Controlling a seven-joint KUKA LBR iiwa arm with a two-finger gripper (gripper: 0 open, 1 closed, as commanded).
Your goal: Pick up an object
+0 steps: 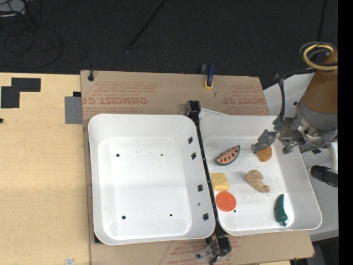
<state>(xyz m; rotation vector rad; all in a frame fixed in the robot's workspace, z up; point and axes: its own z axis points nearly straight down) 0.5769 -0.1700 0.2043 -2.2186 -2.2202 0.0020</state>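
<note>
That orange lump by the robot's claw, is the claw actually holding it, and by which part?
It cannot be told. The gripper sits right at the orange lump's top edge, but nothing shows the lump between its fingers.

Even, fairly bright light falls from overhead. The white bins (143, 175) glare a little, with soft grey shade along their inner walls. The floor (165, 26) behind is dark and murky. Everything looks slightly soft and grainy.

The arm (322, 101) runs off the frame's right edge, its gripper (266, 141) covering part of an orange item (265, 154), possibly food, with the fingers' grip on it too small to judge.
</note>
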